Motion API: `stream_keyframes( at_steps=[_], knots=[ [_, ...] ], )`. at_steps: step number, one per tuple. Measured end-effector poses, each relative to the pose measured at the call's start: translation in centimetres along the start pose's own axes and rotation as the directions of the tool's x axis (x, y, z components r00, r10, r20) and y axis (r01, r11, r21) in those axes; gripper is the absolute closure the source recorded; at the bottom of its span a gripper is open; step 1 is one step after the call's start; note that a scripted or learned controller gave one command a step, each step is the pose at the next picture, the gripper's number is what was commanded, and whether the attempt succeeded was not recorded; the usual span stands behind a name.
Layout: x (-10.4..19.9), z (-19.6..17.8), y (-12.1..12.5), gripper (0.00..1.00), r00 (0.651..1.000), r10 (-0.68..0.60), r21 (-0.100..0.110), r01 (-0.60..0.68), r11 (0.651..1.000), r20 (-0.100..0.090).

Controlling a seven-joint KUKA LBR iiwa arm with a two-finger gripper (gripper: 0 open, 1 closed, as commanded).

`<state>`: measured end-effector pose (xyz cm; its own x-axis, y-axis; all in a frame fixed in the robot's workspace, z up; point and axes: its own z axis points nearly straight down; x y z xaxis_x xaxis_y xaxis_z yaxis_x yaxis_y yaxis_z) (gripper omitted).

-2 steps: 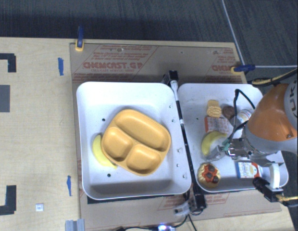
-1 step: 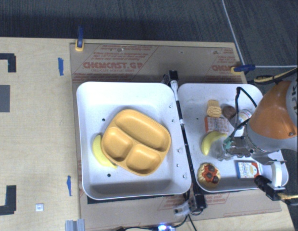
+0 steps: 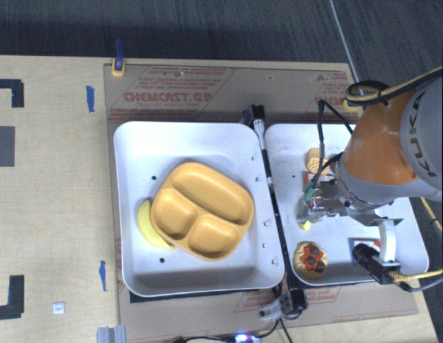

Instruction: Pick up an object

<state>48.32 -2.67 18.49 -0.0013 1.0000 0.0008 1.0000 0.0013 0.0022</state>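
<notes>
I saw the arm [image 3: 393,145] reach over the right bin [image 3: 414,245], its gripper [image 3: 316,207] low near that bin's left wall; whether it was apart or together I could not tell. A small round toy [image 3: 310,258] lay at the bin's near left corner. In the left bin [image 3: 136,145] a yellow tray [image 3: 201,209] sat upside down over a banana [image 3: 147,225] beside its left edge
</notes>
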Motion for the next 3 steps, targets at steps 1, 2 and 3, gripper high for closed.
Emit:
stream_keyframes(
  at_steps=[1, 2, 3],
  knots=[
    [-4.7, -1.3, -0.3, 1.00, 1.000, 0.001, -0.002, -0.001, 1.000, 0.003],
    [-4.7, -1.3, -0.3, 0.00, 1.000, 0.000, -0.002, 0.000, 1.000, 0.002],
    [-6.6, 9.9, 0.3, 0.00, 1.000, 0.001, -0.001, -0.001, 1.000, 0.001]
  ],
)
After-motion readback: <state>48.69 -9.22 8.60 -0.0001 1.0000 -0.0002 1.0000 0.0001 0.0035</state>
